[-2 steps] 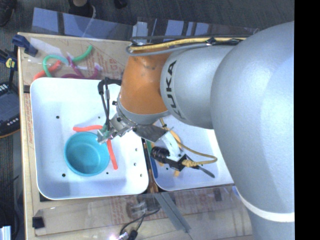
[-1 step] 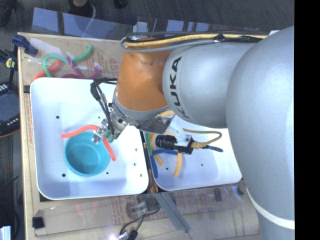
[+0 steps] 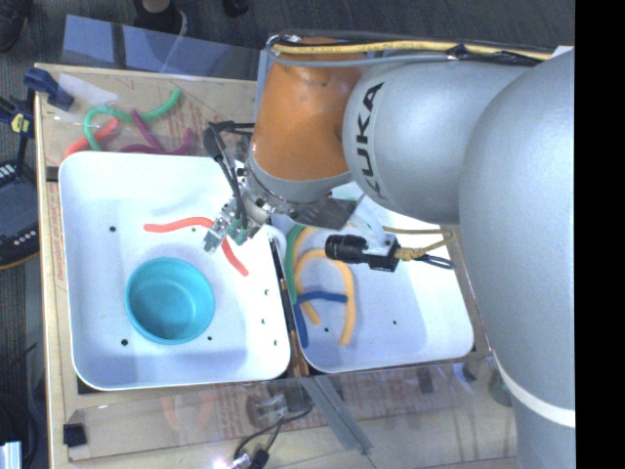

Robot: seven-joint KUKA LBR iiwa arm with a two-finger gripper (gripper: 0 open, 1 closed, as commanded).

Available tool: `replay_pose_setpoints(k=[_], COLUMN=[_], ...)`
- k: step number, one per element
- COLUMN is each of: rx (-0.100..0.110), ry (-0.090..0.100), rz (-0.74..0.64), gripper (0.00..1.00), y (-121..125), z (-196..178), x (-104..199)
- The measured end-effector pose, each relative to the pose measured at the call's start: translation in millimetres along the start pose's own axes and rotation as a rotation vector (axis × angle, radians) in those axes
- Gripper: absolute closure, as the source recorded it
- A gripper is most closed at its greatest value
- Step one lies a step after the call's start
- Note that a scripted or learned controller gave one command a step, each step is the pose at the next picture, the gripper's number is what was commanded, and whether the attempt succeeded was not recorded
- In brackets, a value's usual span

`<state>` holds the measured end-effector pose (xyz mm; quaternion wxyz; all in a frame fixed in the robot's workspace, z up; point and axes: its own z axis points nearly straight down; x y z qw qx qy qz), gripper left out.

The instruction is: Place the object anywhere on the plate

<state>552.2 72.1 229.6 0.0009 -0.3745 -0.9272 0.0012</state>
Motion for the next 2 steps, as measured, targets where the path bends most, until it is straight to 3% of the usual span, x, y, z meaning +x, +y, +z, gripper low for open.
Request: replay_pose_setpoints(k=[1,2], rx=[0.002,-0.001], ry=[0.002,0.001], rz=[-0.179,-0.178], gripper=[1.0,0.0], y=[1.5,2.4], z=[104.0,101.6], x=[72.7,71.9])
